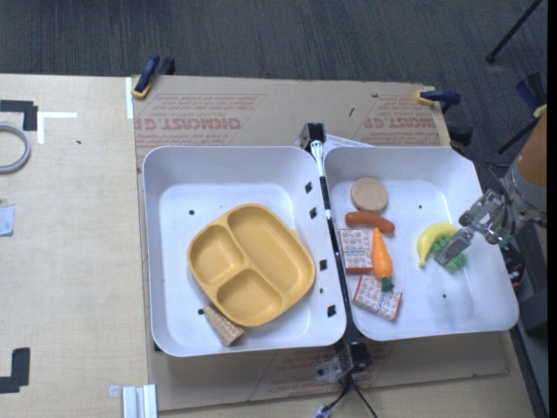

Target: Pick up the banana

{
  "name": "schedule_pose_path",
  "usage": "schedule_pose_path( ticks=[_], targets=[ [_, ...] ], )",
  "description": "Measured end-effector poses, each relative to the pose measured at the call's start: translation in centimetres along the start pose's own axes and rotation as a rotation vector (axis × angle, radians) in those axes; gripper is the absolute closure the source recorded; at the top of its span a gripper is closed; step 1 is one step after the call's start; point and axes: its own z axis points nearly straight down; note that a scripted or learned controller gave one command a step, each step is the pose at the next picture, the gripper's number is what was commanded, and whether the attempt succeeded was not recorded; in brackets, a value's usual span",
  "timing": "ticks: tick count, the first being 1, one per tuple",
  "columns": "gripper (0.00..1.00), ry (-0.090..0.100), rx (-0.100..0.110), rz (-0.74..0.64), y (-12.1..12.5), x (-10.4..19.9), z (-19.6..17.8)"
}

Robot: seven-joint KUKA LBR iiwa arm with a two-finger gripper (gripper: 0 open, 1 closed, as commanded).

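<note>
In the left bin (165, 259) I see a yellow divided plate (251, 264) with a brown wafer (224, 325) at its near edge. In the right bin (487, 307), going rightward: two snack packets (357, 252), a carrot (381, 255), a sausage (370, 222), a round cookie (369, 194), then the banana (432, 239) beside something green, perhaps broccoli (452, 252). My hand (484, 219) hovers just right of the banana; I cannot tell its state.
</note>
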Motion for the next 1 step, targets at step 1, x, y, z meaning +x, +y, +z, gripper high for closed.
schedule_pose_path(
  ticks=[1],
  targets=[
    [0.0, -0.001, 0.0, -0.153, 3.15, -5.63, 7.86]
  ],
)
